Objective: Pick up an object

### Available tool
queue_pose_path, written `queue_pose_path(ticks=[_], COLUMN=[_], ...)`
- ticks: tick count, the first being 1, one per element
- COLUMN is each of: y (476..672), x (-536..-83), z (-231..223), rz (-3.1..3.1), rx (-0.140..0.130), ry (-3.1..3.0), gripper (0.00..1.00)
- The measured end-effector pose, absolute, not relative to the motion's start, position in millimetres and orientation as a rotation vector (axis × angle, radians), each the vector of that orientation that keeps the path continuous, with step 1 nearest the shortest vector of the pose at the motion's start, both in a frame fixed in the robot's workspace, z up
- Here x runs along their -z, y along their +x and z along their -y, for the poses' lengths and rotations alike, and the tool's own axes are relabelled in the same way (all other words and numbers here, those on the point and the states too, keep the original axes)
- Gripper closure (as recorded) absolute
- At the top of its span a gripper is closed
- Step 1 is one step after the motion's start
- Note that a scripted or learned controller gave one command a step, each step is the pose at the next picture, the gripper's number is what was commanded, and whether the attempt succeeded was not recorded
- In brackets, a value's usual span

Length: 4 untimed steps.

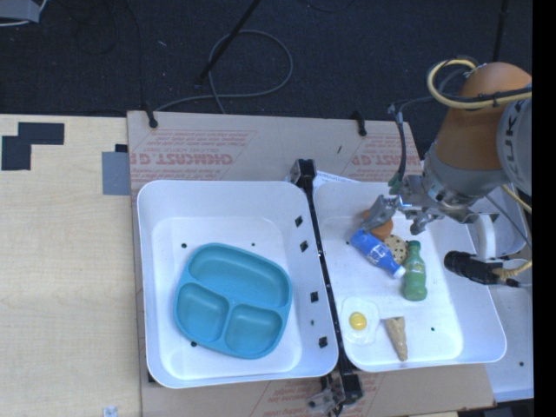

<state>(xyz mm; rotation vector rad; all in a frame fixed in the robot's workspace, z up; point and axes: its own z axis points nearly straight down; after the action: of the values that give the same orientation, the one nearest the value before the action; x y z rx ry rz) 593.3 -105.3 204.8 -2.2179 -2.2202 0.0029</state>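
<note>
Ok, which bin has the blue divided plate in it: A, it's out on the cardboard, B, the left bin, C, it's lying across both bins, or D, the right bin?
B: the blue plate lies flat in the left bin, while the right bin holds the small things such as the green bottle and the fried egg.

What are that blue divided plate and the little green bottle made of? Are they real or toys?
The blue divided plate looks like moulded plastic: one even colour, soft rounded edges, dull sheen. The green bottle also seems plastic, glossy and small beside the fried egg, so probably a toy. I can't be certain.
</note>
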Motion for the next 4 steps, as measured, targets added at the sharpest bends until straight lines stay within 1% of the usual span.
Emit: queue_pose_path(ticks=[1, 2, 3, 4], y=[586.4, 590.5, 590.1, 589.5], x=[-153.0, -92.2, -87.2, -97.1], z=[96.9, 95.2, 95.0, 96.5], rz=[2.215, 2.221, 2.214, 2.206], rx=[-0.006, -0.002, -0.003, -0.005], ry=[-2.219, -2.224, -2.223, -2.228], gripper=[0.00, 0.00, 0.00, 1.00])
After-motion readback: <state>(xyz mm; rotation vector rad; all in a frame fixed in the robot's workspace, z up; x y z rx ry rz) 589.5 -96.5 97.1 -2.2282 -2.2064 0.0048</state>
